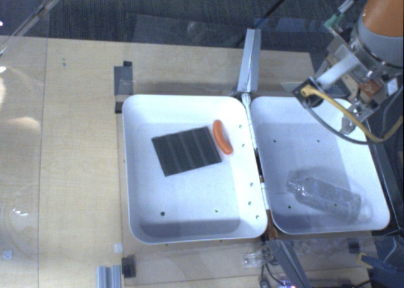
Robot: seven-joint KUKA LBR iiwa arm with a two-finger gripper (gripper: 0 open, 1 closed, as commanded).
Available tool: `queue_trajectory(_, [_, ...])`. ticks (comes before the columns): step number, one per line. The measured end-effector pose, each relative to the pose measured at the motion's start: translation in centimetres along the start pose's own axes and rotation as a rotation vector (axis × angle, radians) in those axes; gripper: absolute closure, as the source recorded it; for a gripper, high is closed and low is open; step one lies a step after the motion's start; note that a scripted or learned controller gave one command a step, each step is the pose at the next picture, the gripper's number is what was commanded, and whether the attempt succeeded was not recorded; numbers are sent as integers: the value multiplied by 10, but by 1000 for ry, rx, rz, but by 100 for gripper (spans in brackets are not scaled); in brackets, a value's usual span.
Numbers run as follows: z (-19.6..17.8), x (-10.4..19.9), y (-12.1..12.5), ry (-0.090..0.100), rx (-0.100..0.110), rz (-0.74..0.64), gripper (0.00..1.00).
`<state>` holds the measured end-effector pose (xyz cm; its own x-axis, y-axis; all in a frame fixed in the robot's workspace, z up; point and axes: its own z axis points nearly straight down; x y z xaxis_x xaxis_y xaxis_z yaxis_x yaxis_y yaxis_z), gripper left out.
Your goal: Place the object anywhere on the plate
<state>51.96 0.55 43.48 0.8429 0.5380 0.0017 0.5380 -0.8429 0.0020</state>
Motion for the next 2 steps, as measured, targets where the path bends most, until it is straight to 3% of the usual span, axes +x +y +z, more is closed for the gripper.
queue_trajectory(1, [0, 1, 1, 1, 1, 186, 0])
queue_trajectory(2, [0, 52, -4, 1, 0, -102, 0])
